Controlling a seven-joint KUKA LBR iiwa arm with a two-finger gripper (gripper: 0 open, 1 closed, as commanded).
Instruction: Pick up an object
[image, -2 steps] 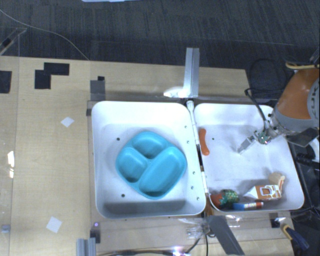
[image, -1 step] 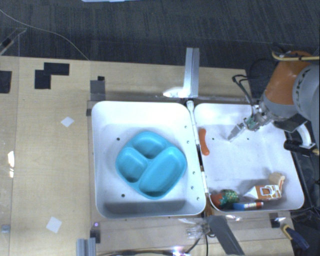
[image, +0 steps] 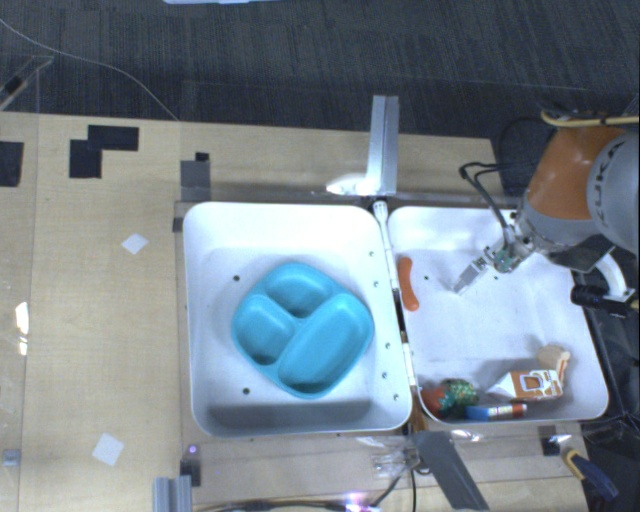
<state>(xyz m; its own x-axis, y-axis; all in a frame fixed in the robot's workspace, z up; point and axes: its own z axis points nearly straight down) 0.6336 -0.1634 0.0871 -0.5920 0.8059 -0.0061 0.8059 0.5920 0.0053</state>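
Observation:
My gripper (image: 466, 279) hangs over the upper middle of the right bin (image: 520, 330), pointing down and to the left. A thin orange-red stick-like object (image: 405, 284) lies along the bin's left wall, a short way left of the gripper. Along the bin's front edge lie a green and orange toy (image: 452, 396), a red and blue marker (image: 496, 409), an orange and white carton (image: 534, 383) and a beige piece (image: 553, 357). Nothing shows at the gripper's tip.
The left bin (image: 215, 300) holds a blue divided plate (image: 302, 328) in its middle. A metal post (image: 384, 140) stands behind the seam between the bins. The grey arm with its orange band (image: 560, 180) enters from the right.

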